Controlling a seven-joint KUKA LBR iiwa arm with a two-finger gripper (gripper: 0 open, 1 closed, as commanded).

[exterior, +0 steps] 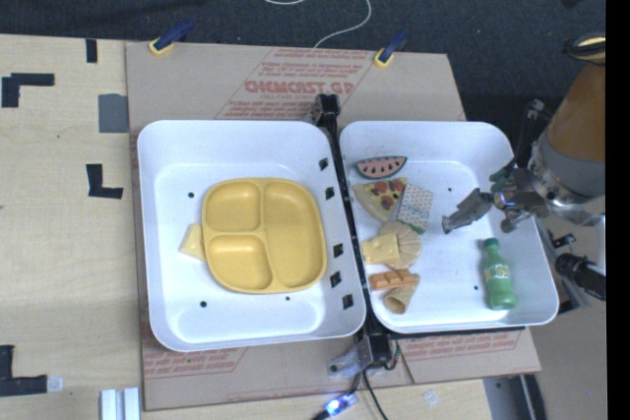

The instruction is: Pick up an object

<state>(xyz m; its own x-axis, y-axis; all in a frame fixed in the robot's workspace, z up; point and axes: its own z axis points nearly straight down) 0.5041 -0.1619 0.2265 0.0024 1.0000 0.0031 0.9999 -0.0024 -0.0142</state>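
My gripper (481, 218) hangs over the right part of the right bin (463, 138), open, with nothing between its fingers. One dark finger (461, 212) points left toward the toy food. A green bottle (497, 274) lies just below the gripper, near the bin's right wall. Along the bin's left side lie a watermelon slice (380, 166), a pizza slice (379, 197), a grey speckled piece (414, 205), a tan bread-like piece (394, 246) and an orange cone-like piece (396, 285).
In the left bin (167, 152) a yellow divided plate (264, 234) rests on a pale yellow wedge (191, 241). Black clips join the bins along the middle divider (340, 211). The bins stand on a cardboard sheet (295, 79).
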